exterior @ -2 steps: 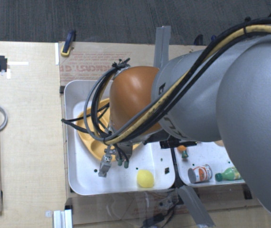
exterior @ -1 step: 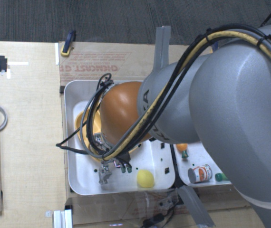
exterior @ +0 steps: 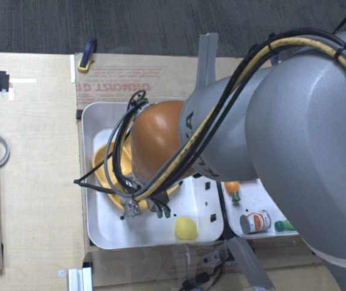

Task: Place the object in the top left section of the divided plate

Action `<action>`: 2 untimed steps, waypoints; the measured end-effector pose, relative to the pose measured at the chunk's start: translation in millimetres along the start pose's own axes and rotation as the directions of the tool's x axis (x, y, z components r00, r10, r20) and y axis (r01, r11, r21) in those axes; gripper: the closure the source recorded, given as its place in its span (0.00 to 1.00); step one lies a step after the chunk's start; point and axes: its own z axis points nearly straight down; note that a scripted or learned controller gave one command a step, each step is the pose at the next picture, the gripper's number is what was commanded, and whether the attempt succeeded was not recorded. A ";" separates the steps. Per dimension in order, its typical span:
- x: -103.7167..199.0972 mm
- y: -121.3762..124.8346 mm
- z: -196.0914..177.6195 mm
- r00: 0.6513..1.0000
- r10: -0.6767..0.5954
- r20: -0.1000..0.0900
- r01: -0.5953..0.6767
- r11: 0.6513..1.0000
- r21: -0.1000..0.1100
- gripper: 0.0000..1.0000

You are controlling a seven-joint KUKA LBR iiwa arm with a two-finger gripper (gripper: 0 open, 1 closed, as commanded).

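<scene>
Divided plate: a yellow rim shows at the centre-left of the frame, inside the left white bin; the arm's orange band covers most of it, so its sections and the top left target cannot be made out.

Object: not identifiable with certainty. A yellow lemon-like fruit lies loose on the bin floor, lower centre of the frame, below and right of the plate rim and apart from it. If this is the object, it lies to the lower right of the wrist, and the plate to the upper left.

Gripper: hidden under the wrist and cable loops; whether the jaws are spread or closed, or hold anything, cannot be told.

Right bin: a small red-and-white can, a green piece, an orange piece.
</scene>
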 end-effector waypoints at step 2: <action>-77.9 -5.9 -219.3 0.999 0.049 -0.008 -0.049 0.999 -0.006 0.00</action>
